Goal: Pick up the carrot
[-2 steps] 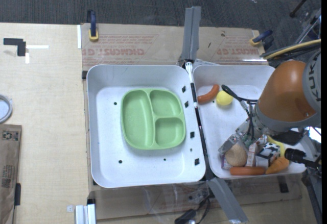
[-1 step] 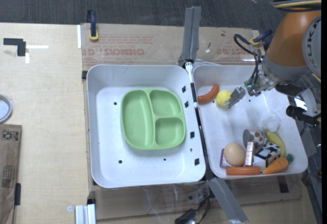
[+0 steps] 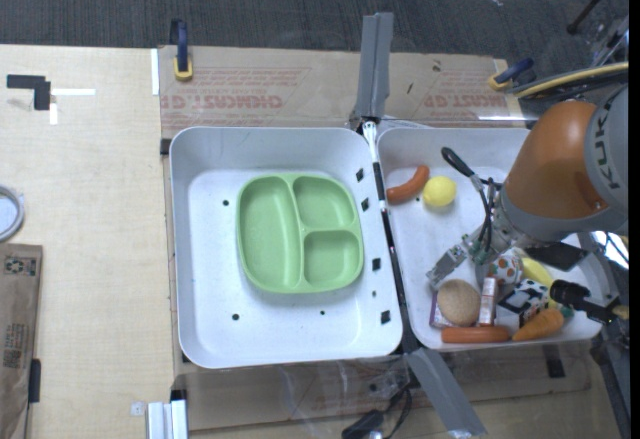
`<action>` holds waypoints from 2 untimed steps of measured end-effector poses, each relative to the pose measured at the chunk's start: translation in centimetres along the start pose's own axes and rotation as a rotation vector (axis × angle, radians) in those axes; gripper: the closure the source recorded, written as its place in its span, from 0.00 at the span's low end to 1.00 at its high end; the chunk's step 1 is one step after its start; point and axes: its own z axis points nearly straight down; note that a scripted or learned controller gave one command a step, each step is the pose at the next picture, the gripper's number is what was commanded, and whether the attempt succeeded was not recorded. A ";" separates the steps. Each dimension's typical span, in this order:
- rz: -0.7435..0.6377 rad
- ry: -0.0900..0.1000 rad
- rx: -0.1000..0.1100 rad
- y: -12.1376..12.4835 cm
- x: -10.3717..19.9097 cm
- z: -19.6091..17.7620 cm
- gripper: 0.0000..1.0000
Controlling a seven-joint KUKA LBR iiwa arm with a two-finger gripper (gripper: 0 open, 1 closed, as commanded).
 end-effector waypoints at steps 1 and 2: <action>-0.030 -0.003 -0.002 7.2 -4.9 -4.2 0.00; 0.343 -0.001 0.001 7.4 -3.6 0.0 0.00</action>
